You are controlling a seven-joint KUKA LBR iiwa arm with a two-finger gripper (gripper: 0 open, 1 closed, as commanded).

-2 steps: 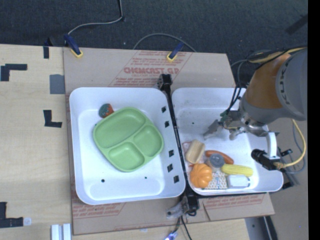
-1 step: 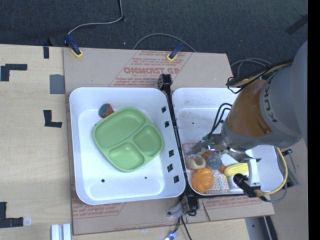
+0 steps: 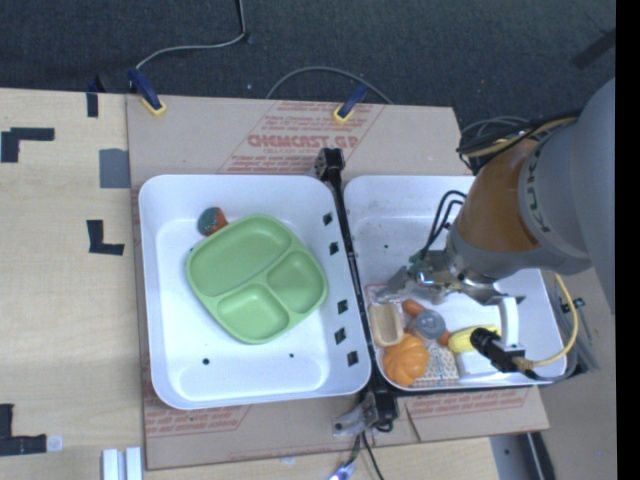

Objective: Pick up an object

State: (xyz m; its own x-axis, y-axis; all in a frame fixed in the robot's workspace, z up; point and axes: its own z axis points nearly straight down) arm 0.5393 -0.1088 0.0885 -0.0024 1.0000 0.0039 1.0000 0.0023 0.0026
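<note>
The claw (image 3: 418, 276) hangs low over the right-hand bin (image 3: 400, 196), the grey arm (image 3: 560, 198) reaching in from the right with its orange band (image 3: 497, 200) just above the wrist. Whether the claw is open or closed cannot be told from here; the metal parts blur together against the white floor.

The likely targets lie in a tight cluster just below the claw, toward the near edge of the bin. Closest is a pale tan piece (image 3: 385, 322) directly beneath and slightly left. Below that sits an orange, pumpkin-like object (image 3: 404, 360). A small grey round thing (image 3: 430, 324) lies just below and right of the claw, and a yellow object (image 3: 460, 341) further right (its dark end may belong to something else).

Far off to the claw's left, in the other bin, rest a green divided plate (image 3: 258, 278) and a small red-and-green item (image 3: 211, 220) touching its upper rim.

The risk, as I judge it, is the crowding. A descent here could land between pieces and close on nothing, or nudge one against another. The orange object looks rounded and might roll out of a pinch.
</note>
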